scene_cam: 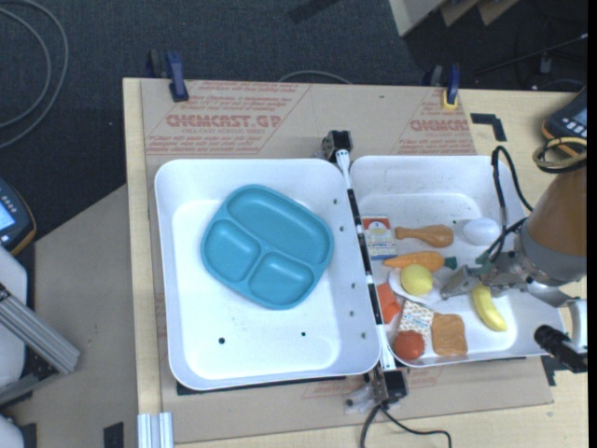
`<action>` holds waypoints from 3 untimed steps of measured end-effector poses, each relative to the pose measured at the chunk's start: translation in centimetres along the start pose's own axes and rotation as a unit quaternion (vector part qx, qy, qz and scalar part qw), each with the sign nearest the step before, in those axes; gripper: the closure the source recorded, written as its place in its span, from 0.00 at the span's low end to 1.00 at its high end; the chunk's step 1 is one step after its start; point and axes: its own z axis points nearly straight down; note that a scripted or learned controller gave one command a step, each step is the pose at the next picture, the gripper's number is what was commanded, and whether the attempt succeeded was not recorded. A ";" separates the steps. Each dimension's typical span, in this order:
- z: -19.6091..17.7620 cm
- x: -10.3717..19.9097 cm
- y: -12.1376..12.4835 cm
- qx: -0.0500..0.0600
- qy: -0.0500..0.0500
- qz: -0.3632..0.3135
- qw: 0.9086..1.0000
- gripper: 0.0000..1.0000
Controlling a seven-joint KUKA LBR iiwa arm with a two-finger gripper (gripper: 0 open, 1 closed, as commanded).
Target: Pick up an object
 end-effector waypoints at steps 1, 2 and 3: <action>-1.0 0.0 0.2 -0.003 -0.001 0.000 1.000 1.00; 0.0 8.3 5.5 -0.004 0.000 -0.005 1.000 1.00; 0.0 7.7 5.3 -0.003 -0.002 0.000 1.000 0.00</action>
